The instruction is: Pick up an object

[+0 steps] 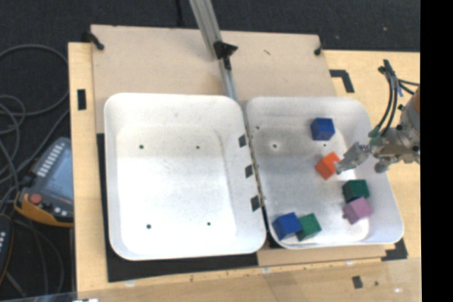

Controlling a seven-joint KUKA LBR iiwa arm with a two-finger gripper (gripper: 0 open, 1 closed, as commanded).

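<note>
Now my claw (348, 159) reaches in from the right over the right bin (283, 117), its grey fingers pointing left toward the orange block (326, 166). One fingertip touches or overlaps the block's right side; I cannot tell whether the fingers are spread or closed, nor whether the block sits between them. The orange block lies near the middle of the right bin, just left of my claw. A blue block (322, 128) rests above it, a little apart. Below my claw, a dark green block (356, 189) and a purple block (357, 209) sit touching each other near the bin's right wall. Along the bottom edge, a second blue block (287, 224) and a green block (308, 225) lie side by side. The left bin (177, 173) sits alongside, its wall against the right bin's.
</note>
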